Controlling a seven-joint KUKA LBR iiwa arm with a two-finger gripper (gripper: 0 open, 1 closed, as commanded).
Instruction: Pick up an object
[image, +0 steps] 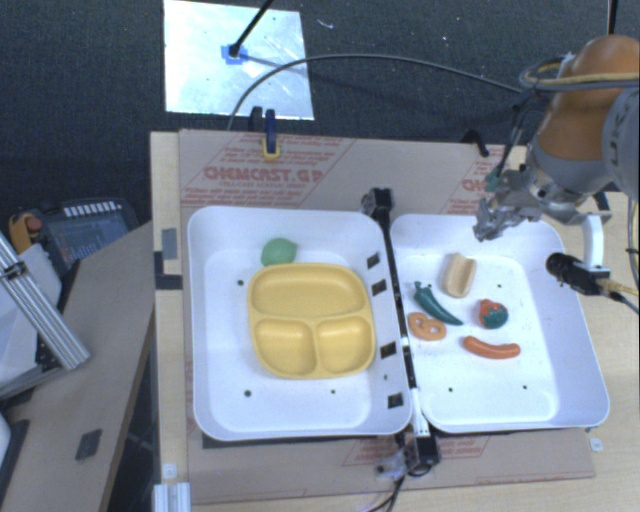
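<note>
Cardboard is lying under both white bins. My gripper (490, 226) is hovering above the bun (458, 274), nothing visibly in it. The bun, lying just right of the green pepper (435, 303), is looking light and squashy; I'm favouring its long sides.

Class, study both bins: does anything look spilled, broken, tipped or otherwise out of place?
Nothing stands out. The yellow divided tray lies flat in the left bin, slightly turned, a green lump beside it. The toy foods sit apart in the right bin.
</note>
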